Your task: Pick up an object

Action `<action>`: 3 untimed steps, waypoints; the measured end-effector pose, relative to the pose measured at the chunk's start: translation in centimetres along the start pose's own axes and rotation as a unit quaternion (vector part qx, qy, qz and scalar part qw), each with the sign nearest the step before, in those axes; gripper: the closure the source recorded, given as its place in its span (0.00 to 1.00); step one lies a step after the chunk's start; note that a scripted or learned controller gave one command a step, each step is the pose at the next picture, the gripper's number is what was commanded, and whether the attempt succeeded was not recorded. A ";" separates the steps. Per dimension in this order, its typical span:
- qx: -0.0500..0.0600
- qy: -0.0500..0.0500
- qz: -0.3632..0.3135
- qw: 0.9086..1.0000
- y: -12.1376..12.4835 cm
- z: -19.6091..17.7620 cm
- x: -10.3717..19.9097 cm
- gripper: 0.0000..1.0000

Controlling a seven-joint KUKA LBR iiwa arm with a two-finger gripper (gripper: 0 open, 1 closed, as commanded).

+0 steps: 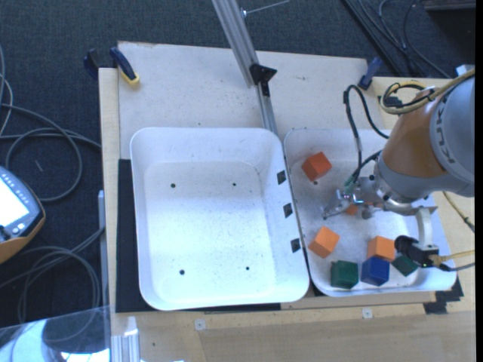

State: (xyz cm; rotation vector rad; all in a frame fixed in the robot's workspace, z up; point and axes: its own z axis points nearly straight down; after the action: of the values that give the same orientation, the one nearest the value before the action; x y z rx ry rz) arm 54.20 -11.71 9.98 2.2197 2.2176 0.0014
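The arm [426,138] reached in over the right bin [302,145], and its gripper [349,204] hung low near the middle of that bin. Whether its jaws were released or clenched could not be told, because the metal parts blurred together from above. A small patch of orange showed right at the gripper, but it could not be told what it was or whether anything was gripped.

All the loose objects lay in the right bin. An orange block [316,166] sat toward the bin's far side, beyond the gripper and apart from it. A second orange block [325,241] lay nearer the bin's front, close to its left wall. A third orange block [382,247] rested toward the bin's front right, with a blue block [375,271] just in front of it. A dark green block [344,274] sat beside the blue one at the bin's front rim. Another green piece [404,265] lay at the bin's front right, partly hidden under a black part of the arm.

The left bin [211,217] stood touching the right bin's left wall.
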 end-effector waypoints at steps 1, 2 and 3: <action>0.001 0.001 -0.002 1.000 0.8 0.0 2.0 0.00; -0.001 -0.001 0.001 1.000 5.4 0.0 -5.2 0.00; 0.003 0.002 0.000 1.000 3.4 0.0 -5.7 0.00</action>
State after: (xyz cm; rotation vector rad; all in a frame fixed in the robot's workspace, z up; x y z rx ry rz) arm 57.61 -17.40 9.99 2.2251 2.2221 -0.0023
